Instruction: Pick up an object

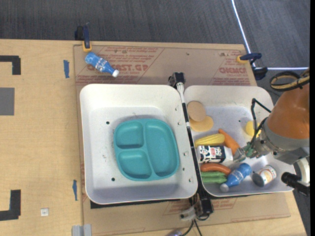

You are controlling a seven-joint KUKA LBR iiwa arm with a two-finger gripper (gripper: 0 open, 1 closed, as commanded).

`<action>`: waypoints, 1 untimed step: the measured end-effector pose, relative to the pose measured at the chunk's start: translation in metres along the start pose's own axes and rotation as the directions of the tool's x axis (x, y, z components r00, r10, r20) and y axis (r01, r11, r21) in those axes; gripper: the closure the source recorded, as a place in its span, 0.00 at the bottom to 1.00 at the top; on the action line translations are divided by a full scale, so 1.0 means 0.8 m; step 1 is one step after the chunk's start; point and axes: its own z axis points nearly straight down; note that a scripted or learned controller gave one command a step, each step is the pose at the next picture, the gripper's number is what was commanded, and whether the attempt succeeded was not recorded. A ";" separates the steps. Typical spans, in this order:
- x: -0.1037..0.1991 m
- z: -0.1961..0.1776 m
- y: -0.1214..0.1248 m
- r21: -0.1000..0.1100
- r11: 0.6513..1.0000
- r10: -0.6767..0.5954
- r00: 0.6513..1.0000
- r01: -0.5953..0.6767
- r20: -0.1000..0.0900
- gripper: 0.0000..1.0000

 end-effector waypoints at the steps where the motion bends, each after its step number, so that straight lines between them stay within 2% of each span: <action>1: 0.120 -0.111 0.020 0.006 0.994 0.106 0.994 -0.106 -0.005 1.00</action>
